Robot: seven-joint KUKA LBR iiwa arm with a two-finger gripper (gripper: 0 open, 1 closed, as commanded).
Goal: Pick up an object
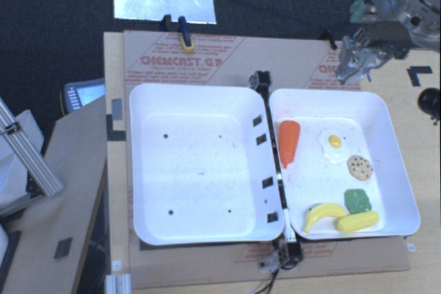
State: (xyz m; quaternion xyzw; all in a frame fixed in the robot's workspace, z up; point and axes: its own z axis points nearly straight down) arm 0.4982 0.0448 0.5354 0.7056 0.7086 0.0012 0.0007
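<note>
Hand (351, 65) hovers beyond right bin's (396, 141) far rim, finger state unreadable; carrot (288, 142) lies lengthwise at that bin's left wall, likely light, rigid, slick plastic — judged best pinched across its thick upper end, clear of the wall.

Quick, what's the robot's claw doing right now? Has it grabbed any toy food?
Gripper: up above the right bin's far edge, holding nothing; open or shut cannot be told.
</note>
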